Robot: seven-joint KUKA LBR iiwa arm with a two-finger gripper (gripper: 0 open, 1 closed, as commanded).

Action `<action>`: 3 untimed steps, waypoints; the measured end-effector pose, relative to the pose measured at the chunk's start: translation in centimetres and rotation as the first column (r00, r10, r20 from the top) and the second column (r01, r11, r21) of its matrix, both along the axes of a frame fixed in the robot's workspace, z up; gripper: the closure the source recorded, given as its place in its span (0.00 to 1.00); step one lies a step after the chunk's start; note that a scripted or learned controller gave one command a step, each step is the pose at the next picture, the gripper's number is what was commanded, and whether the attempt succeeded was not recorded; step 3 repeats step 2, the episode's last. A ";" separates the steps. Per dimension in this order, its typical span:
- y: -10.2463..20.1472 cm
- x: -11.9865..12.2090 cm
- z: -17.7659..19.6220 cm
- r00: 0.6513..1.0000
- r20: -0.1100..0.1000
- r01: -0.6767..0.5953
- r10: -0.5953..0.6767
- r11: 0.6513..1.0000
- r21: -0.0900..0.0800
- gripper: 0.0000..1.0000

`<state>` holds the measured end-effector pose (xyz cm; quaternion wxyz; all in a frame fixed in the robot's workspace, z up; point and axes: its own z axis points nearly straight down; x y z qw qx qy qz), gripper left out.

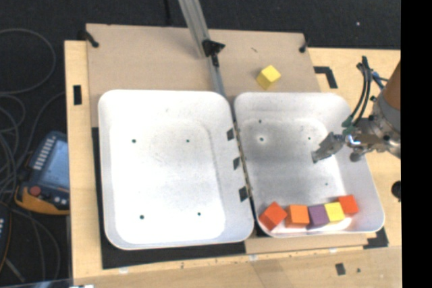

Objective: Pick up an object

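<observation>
Several small blocks lie in a row along the near rim of the right bin (283,119): an orange-red block (273,214), an orange block (298,214), a purple block (317,215), a yellow block (334,212) and a red-orange block (348,205). A yellow cube (268,76) sits outside the bins on the bench behind them. My gripper (341,148) hangs over the right side of the right bin, above and behind the row of blocks. Its fingers are spread apart with nothing between them.
The left bin (165,165) lies beside the right one. A slanted metal post (192,3) rises from behind the bins. A handheld pendant (47,172) and cables lie on the floor at left.
</observation>
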<state>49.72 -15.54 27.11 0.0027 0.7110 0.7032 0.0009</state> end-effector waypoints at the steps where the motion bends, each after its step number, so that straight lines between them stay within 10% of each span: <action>1: 8.5 -1.1 5.0 1.000 0.002 -0.020 0.020 1.000 0.003 0.00; 2: 16.0 -1.2 3.3 1.000 -0.005 -0.021 0.021 1.000 0.004 0.00; 3: 16.0 -1.2 3.3 1.000 -0.005 -0.021 0.021 1.000 0.004 0.00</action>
